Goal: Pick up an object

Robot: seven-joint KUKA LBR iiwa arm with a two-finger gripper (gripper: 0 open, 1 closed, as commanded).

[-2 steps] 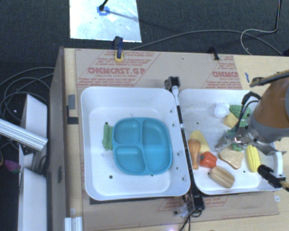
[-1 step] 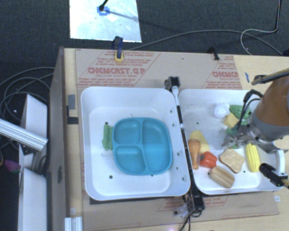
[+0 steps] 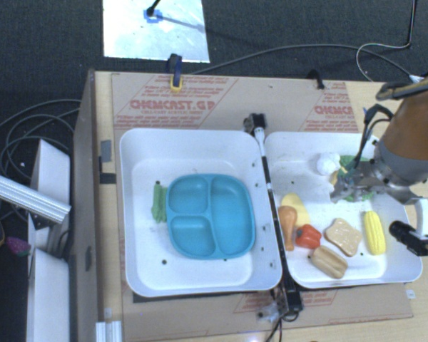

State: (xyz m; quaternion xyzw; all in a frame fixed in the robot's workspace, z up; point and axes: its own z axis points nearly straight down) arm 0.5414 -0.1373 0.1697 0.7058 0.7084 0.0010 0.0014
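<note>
From my remote seat, the biggest thing I see is the left bin, holding a blue divided plate with a green pod-shaped toy lying just beside its left edge. The right bin carries the pickable toys, clustered toward its near half. The arm comes in from the right, its orange band cut off by the frame edge.

The candidates: a slice of toast, tan with a darker crust, lies flat near the middle; a bread roll, brown and oblong, sits just nearer; a yellow corn cob lies to the right of the toast; an orange carrot lies by the dividing wall, a red pepper touching it, and a pale yellow piece sits just beyond.

The gripper hangs low over the far part of this bin. I cannot tell how it is set; it blurs into a dark mass. A white object and something green sit just beside it, partly hidden.
</note>
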